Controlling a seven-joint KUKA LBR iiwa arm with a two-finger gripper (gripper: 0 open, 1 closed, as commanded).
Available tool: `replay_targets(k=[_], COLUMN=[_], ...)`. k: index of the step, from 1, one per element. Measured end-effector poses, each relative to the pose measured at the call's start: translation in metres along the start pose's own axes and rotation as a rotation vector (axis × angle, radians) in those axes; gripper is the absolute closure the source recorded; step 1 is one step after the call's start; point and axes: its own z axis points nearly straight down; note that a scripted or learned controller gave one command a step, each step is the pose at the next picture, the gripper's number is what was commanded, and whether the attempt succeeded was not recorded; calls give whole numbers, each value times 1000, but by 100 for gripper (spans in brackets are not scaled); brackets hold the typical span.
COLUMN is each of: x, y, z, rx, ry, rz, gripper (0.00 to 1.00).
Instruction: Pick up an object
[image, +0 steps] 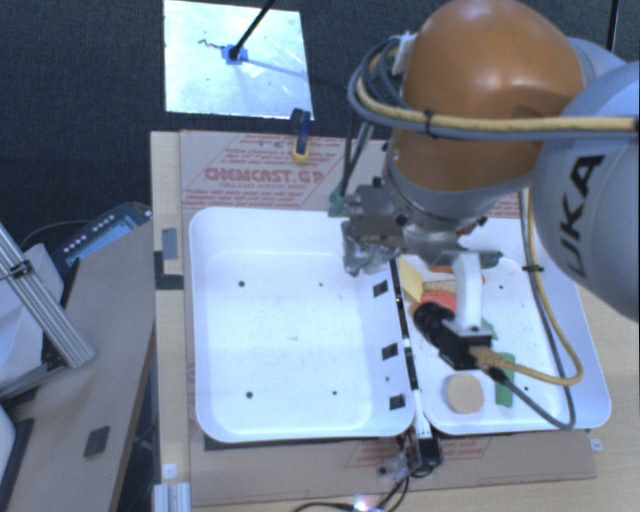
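Tan round disc — flat, in right bin, green block beside, fingers state unclear.

The left bin has a wide bare floor, free to pass. The right bin is crowded: the arm hangs over it, and a yellow cable crosses it.

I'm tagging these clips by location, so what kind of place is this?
Most likely a robotics lab bench: a KUKA arm with exposed cables reaches over two white bins on a wooden board, and small test objects like a tan disc lie in the right one.
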Motion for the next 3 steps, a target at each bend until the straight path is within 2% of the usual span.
replay_targets(k=[1, 2, 3], x=[47, 41, 72], y=[-2, 64, 36], z=[148, 8, 140], rx=[24, -6, 25], ry=[-9, -1, -9], rz=[1, 5, 1], gripper=[100, 100, 100])
